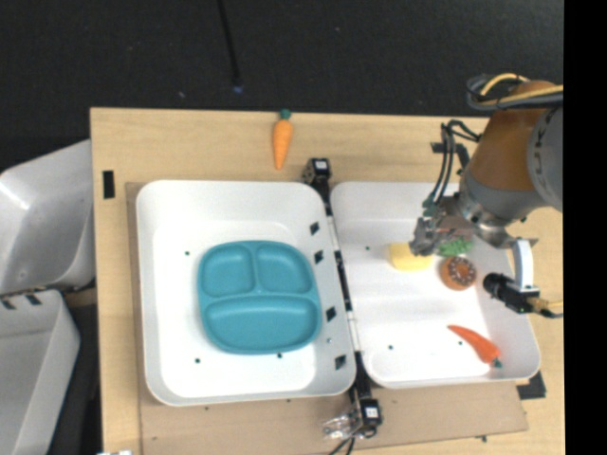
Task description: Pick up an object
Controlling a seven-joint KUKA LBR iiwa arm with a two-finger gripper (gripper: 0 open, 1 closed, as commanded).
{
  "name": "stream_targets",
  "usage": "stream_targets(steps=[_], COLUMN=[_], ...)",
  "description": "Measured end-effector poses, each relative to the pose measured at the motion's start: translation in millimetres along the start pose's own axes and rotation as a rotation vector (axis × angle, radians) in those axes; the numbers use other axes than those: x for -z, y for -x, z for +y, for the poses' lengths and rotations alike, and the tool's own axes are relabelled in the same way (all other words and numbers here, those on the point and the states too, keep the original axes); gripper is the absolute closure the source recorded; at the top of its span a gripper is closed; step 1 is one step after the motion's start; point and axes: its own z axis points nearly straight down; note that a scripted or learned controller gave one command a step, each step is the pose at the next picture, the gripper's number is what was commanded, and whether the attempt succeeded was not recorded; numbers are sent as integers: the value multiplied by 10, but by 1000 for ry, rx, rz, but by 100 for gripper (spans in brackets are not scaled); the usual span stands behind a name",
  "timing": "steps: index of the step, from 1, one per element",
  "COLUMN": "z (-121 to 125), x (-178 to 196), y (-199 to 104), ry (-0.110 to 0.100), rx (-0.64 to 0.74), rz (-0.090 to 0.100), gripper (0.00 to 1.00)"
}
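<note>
One soft yellow block (410,258) lies in the right bin (398,349), touching the gripper (427,238) at its right end; whether the jaws are open or closed on it cannot be told. Beside it lie one green bit (456,245), one round speckled donut (458,272) and one slim red chilli (474,342). The left bin (171,368) holds one smooth teal three-part plate (258,295). One orange carrot (282,140) rests on the far wooden bench (190,136).

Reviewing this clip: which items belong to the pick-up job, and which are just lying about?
In play, right bin:
end effector
pale yellow block
round brown doughnut-like toy
small green toy
orange-red chilli-shaped toy

Lying about:
teal divided plastic plate, left bin
orange toy carrot, on bench
</note>
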Motion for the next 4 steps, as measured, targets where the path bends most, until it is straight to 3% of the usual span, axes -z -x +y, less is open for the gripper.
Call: stream_targets(steps=[2,4], z=[63,243], x=[1252,1012], y=[-21,-1135], ry=[3,-5], rx=[6,9], rz=[-1,3], gripper=[100,100])
